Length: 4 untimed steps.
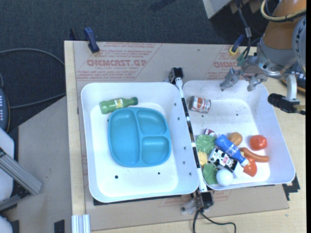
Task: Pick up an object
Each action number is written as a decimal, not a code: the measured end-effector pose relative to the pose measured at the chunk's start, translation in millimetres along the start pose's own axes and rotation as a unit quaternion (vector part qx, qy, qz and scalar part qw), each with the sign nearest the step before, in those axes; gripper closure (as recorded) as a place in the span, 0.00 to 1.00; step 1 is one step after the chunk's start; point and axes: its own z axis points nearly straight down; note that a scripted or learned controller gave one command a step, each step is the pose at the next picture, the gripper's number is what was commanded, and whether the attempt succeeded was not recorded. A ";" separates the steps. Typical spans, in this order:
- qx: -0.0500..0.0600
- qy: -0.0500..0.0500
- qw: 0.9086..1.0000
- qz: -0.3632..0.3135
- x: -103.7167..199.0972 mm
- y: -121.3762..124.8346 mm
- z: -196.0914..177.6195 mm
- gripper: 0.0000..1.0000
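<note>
White egg foremost, apparently well below open tool

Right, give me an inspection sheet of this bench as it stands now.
Surface: board-covered bench bearing left bin and right bin, side by side.
Job's things: small can lying alone in the right bin; pile at its near end with tomato, blue bottle, white ball.
Clutter: blue divided plate and green bottle in the left bin.
Grippers: pincer above the right bin's far edge, open, holding nothing.
Cables: one on the floor at left.
Surroundings: dark carpet.
</note>
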 end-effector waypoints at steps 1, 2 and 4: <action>0.001 0.000 1.000 0.001 8.5 -91.1 49.8 0.00; -0.006 -0.001 1.000 0.000 19.4 -129.1 98.3 0.00; 0.000 0.000 1.000 0.000 -48.4 -126.1 83.2 0.00</action>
